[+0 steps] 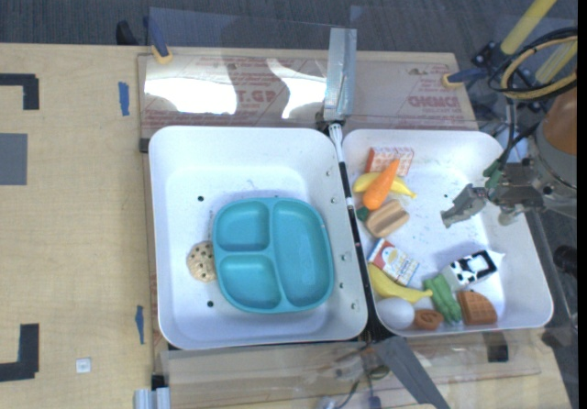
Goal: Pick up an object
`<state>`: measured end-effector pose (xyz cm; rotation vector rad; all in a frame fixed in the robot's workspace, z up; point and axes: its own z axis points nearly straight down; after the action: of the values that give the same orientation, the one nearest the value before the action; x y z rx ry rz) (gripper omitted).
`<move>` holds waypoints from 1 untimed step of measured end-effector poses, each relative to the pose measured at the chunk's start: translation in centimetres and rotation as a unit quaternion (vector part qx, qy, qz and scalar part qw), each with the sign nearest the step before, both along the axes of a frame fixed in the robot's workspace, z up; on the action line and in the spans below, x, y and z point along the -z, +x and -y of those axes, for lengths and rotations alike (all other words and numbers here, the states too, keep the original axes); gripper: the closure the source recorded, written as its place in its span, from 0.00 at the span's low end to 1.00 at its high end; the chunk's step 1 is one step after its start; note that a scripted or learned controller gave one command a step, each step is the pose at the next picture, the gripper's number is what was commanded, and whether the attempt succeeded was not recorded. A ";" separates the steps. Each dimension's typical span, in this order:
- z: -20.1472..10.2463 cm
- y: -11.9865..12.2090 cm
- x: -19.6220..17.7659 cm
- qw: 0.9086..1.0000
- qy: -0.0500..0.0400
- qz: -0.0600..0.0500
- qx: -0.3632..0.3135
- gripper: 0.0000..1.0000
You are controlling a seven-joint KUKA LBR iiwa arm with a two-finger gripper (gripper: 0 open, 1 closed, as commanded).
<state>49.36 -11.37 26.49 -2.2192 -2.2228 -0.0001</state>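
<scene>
The right bin [431, 152] holds several toy foods. An orange carrot [383, 182] lies across a yellow piece [366, 183] near a red and white packet [393, 159]. Below them sit a hot dog bun [387, 217], a small carton [395, 262], a banana [396, 287] and a white egg [397, 313]. A green vegetable [444, 297], a brown slice [478, 307] and a black and white carton [473, 268] lie at the front right. My gripper [461, 207] hangs over the bin's bare right middle, above the black and white carton, with nothing seen in it.
The left bin [183, 169] holds a teal divided plate [272, 253] and a cookie [201, 260] at its left. A metal divider [340, 77] and a clear panel [238, 86] stand behind the bins. Yellow cables [537, 40] hang at the right.
</scene>
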 end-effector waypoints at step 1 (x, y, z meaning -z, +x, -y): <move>-1.9 2.2 6.7 0.995 0.001 -0.002 -0.098 0.00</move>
<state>51.51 -9.48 19.76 -1.9881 -2.4260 0.0030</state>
